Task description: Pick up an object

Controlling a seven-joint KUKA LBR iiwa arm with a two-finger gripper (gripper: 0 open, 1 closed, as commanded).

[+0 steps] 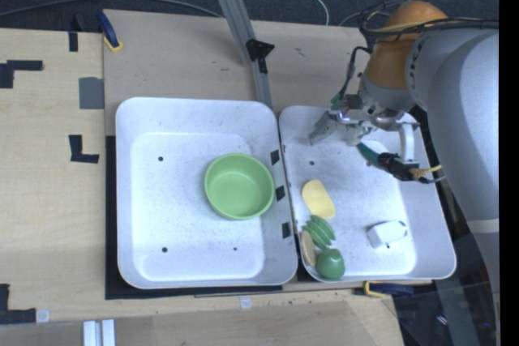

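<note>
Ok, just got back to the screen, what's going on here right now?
The arm's pincer is over the top of the right bin, near its back edge, with nothing visibly between its fingers. In that bin lie a yellow piece, a green ridged piece and a green round piece along the left side, and a small white object toward the right. The left bin holds a green bowl. Nothing has been picked up yet.

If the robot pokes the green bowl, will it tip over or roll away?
Probably neither. The green bowl sits upright on the flat floor of the left bin, looking wide and low, so it would likely slide. It looks like light plastic, so a small push may move it easily.
</note>
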